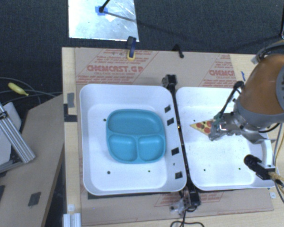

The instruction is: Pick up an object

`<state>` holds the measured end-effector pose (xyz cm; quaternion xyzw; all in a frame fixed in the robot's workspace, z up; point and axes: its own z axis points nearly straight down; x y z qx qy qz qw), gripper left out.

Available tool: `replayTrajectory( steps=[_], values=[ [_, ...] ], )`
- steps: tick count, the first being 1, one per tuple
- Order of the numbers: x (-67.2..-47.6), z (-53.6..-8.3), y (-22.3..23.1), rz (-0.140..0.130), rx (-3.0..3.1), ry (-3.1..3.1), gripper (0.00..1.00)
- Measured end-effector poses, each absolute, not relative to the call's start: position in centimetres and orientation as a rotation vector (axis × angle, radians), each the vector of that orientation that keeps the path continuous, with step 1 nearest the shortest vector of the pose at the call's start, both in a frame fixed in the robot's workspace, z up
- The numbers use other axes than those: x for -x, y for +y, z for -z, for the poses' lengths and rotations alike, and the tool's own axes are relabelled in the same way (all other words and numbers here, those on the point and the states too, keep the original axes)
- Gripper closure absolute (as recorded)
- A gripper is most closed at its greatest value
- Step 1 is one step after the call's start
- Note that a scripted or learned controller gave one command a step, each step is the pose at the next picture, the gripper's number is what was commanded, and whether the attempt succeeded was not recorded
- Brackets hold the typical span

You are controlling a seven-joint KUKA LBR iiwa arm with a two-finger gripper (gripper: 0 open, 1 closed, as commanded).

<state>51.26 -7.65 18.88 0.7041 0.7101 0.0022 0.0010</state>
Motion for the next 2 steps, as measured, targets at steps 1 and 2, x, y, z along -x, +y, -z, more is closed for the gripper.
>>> replayTrajectory(
  steps=[1, 2],
  values=[
    [-50.7, -18.4, 1.3, -0.006, -2.207, 2.238, 1.00],
    [-48.6, -18.4, 8.5, -0.003, -2.210, 2.237, 1.00]
  ],
)
